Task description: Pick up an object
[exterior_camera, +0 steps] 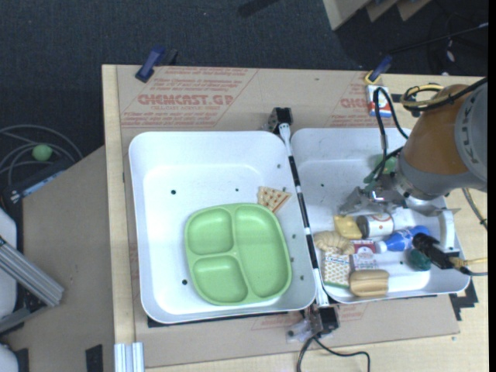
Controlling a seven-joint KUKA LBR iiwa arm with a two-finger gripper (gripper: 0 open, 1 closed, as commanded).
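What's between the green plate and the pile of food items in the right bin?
The bins' shared rims in the camera view, between the green plate and the pile.

A single fixed camera hangs above the bench (232, 91) and looks down at a slant, far enough off to take in both white bins side by side. The left bin (155, 208) sits near the middle of the frame, the right bin (325, 149) toward the right side. The bench's far edge lies toward the top, dark floor beyond it. The arm (442, 146) enters from the right.
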